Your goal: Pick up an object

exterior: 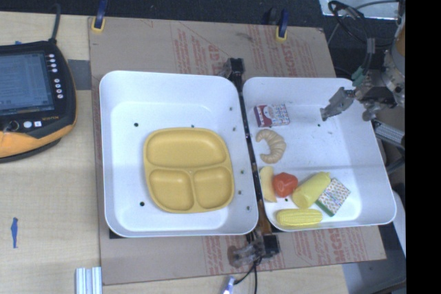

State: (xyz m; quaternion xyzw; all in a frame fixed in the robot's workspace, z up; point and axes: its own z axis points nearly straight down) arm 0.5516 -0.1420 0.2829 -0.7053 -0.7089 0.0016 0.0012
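Note:
My gripper (333, 107) hangs over the back right part of the right bin (358, 148), its fingers slightly apart with nothing between them. In that bin lie a small red and white carton (272, 115), a croissant (271, 144), a red pepper (284, 184), a yellow piece (311, 189), a corn cob (298, 218), a green and white packet (333, 197) and a pale yellow slice (267, 182). The carton is well to the left of the gripper. The other objects cluster toward the bin's front left.
The left bin (117, 148) holds a yellow three-compartment plate (187, 169). A tablet controller (31, 96) rests on the bench at the far left. Blue clamps (100, 14) hold the cardboard at the back. Cables and gear (365, 17) stand at the back right.

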